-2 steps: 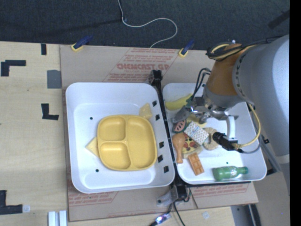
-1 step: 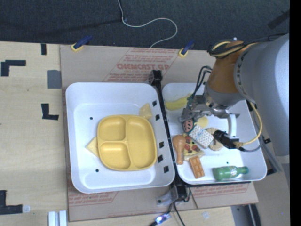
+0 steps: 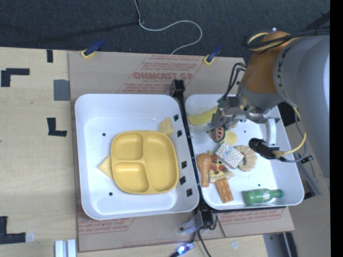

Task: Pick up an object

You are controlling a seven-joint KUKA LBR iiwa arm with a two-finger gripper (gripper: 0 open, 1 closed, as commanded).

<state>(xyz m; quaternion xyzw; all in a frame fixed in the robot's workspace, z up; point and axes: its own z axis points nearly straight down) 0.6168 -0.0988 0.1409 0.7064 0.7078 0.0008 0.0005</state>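
My gripper [image 3: 219,125] hangs over the upper left part of the right bin [image 3: 286,183], reaching in from the right. Directly under its tip lies a small reddish-brown round item [image 3: 217,134], partly hidden by the gripper. A yellow piece [image 3: 198,118] sits just left of the gripper by the bin's left wall. Below are a white patterned block [image 3: 231,155], a tan bread piece [image 3: 248,157], a drumstick [image 3: 203,164], a pizza slice [image 3: 218,169], an orange cracker [image 3: 224,189] and a green bottle [image 3: 262,196].
The left bin [image 3: 86,143] holds a yellow divided plate [image 3: 144,161], with a pale yellow wedge [image 3: 166,125] at its upper right and another yellow piece [image 3: 103,165] poking out at its left. A black divider [image 3: 185,138] joins the bins. Cables hang beside the arm [image 3: 268,74].
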